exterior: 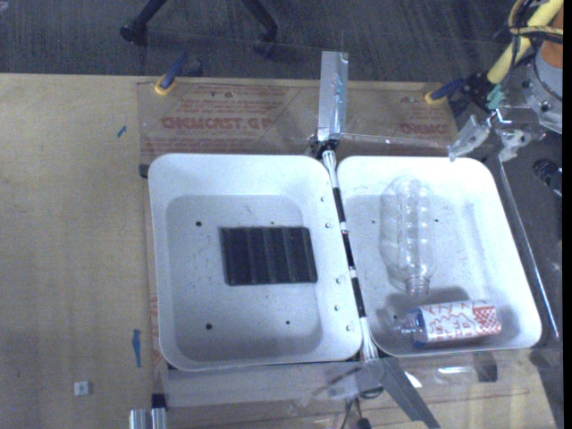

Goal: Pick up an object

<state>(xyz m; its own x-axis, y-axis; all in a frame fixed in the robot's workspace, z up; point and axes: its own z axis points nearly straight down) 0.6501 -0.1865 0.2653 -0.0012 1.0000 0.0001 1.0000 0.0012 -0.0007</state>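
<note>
my gripper (480,135) hangs at the far right corner of the right bin (518,239), up above its rim, and i cannot tell how it is set from this angle; nothing shows in its hold. the things i could take both lie in that right bin: a clear plastic bottle (405,231) on its side, neck pointing toward the near edge, and a can (451,322) with a red and white pattern lying across the near end, just beside the bottle's neck. the left bin (170,239) has a dark ribbed mat (268,255) flat on its floor. my worry is the bottle: it is round, smooth and light, so i judge it could roll or squirt out sideways if i close off centre. the can sits close to the near wall, so a descent there could clip the rim or nudge the bottle. the mat lies too flat to get under.
</note>
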